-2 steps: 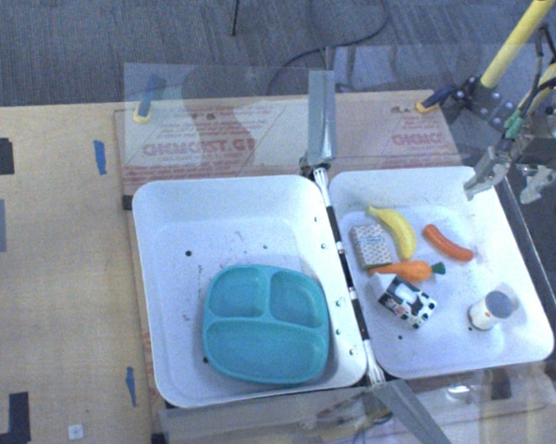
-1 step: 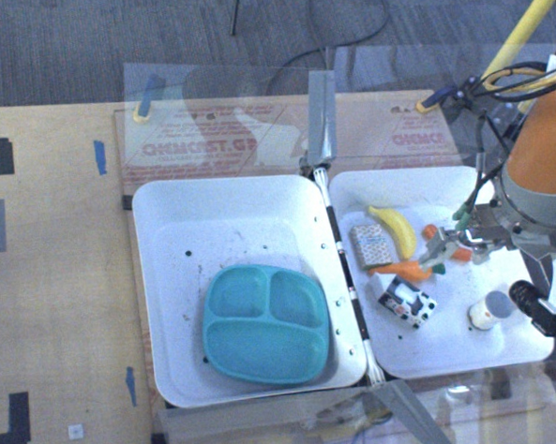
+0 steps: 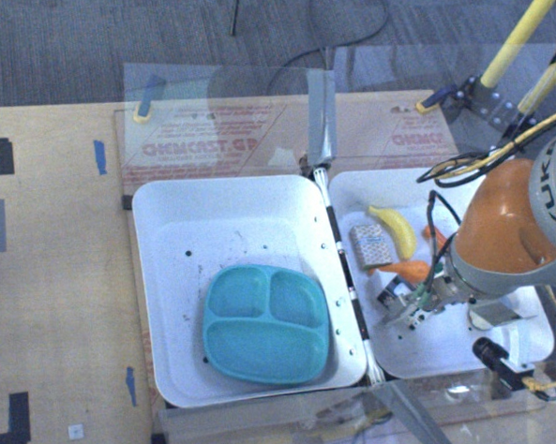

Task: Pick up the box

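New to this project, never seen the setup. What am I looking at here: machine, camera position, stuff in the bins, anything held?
One fixed camera looks down at a slant on a bench with two shallow white bins. The grey-and-orange arm reaches in from the right; its tool hangs low in the right bin. That bin holds a small box, a banana and a carrot. The left bin holds a teal divided plate. Nothing visibly sits between the tool's tips; the box lies apart from it.
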Tool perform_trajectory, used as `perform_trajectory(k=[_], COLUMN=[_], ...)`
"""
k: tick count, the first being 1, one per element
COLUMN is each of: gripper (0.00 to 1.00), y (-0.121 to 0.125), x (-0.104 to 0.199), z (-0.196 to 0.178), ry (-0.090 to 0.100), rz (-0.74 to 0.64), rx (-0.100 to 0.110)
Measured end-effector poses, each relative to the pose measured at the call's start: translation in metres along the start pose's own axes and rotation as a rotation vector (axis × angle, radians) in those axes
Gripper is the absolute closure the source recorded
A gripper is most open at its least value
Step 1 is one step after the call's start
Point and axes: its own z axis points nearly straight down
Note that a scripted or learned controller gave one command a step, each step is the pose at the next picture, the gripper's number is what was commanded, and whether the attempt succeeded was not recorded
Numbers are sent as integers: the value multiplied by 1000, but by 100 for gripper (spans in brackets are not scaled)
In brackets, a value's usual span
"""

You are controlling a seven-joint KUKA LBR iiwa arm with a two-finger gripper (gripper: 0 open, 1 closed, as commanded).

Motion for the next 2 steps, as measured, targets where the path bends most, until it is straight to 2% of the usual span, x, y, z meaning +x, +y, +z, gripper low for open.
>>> perform_trajectory(k=[1, 2], gripper=[100, 100], y=[1, 22], x=[-2, 56], z=[-10, -140], ry=[-3, 2], rz=[3, 7], rx=[-4, 10])
